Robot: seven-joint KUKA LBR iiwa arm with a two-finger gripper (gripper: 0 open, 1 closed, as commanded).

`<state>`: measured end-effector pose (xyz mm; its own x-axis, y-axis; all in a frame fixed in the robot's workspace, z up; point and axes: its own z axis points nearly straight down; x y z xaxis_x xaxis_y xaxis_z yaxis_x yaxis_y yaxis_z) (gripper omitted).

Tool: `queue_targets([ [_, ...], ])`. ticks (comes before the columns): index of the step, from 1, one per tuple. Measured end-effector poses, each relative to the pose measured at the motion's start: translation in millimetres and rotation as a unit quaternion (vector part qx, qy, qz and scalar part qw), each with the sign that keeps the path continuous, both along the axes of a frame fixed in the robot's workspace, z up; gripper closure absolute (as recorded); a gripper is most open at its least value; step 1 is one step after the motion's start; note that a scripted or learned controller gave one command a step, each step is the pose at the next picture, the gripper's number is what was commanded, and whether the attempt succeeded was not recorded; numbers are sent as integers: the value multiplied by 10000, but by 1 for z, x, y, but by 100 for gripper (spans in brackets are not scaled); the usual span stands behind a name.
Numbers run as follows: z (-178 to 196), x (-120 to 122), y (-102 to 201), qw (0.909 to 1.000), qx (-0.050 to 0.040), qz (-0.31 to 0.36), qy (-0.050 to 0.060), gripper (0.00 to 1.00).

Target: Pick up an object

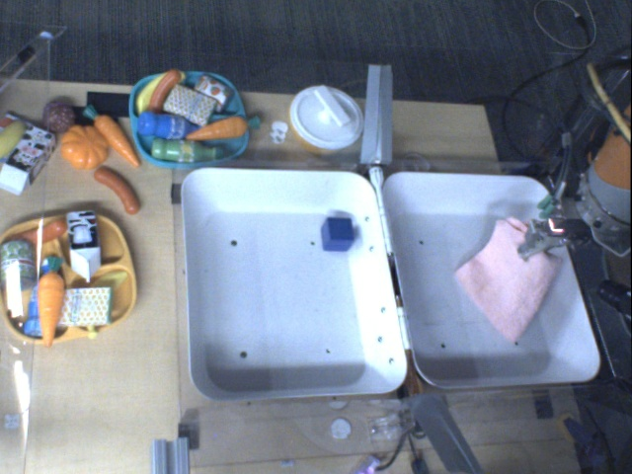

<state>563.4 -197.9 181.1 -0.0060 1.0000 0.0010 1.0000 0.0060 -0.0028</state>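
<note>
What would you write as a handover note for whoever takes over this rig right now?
End effector: at the right edge of the right bin, low over the upper corner of the pink cloth; I cannot tell whether it grips the cloth.
Pink cloth: lying flat in the right bin.
Blue cube: alone in the left bin, upper right area, untouched.
Done: the arm has reached the cloth.
Left: confirm a grasp and lift; nothing is visibly picked up yet.
</note>
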Motion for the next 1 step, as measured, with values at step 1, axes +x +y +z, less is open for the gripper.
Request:
queue_targets([
  [1, -55, 24, 38, 9961, 2, 882, -4, 0],
])
